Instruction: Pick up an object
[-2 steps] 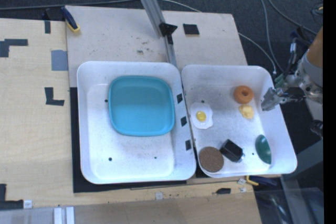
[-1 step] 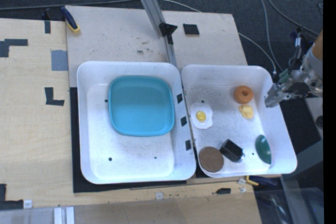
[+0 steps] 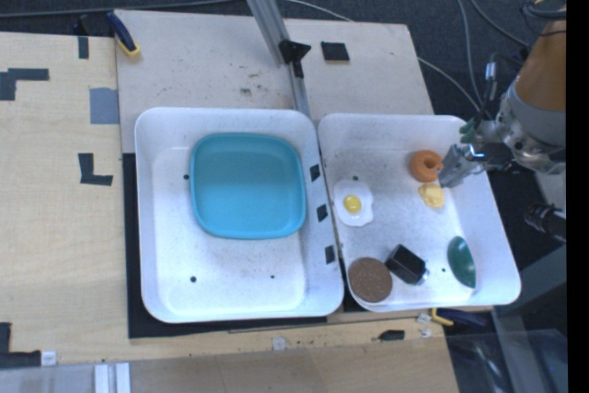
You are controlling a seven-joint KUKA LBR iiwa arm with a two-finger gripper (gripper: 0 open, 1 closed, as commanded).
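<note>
Doughnut-shaped orange ring (image 3: 425, 165) lies in the upper right part of the right bin (image 3: 396, 126), and it looks like the nearest pick, with a small yellow piece (image 3: 432, 194) just below it. The gripper (image 3: 457, 167) hangs at the ring's right edge, low in the bin, but whether it is spread or closed I cannot tell at this size; nothing is seen clamped in it. To do the step well, it should centre over one item alone, come straight down, and close across the ring's body rather than nudge it toward the yellow piece. Elsewhere in that bin, a fried egg toy (image 3: 353, 203) sits at centre left, a brown disc (image 3: 370, 279) and black block (image 3: 405, 264) at the bottom, a green piece (image 3: 461, 260) at lower right. The left bin (image 3: 156, 225) holds a blue plate (image 3: 248, 185).
</note>
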